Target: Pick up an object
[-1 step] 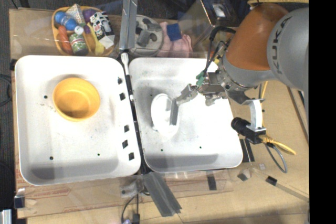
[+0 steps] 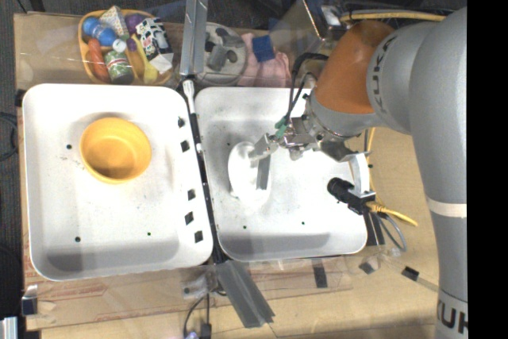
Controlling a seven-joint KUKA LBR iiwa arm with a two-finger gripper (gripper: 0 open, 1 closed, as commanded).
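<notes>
- White shallow plate or dish (image 2: 244,171) lies in right white bin (image 2: 286,238), directly beneath gripper (image 2: 262,163).
- Gripper fingers look slightly apart, gripping nothing visible.
- Risk: flat white-on-white plate; fingers may skid off rim, close empty.
- Yellow plastic bowl (image 2: 117,148) in left bin (image 2: 48,250): well apart.

You're looking at a robot lab, industrial arm (image 2: 397,83) over two white bins (image 2: 48,250) on a bench, cables (image 2: 389,218) trailing right, dark carpet beyond.
</notes>
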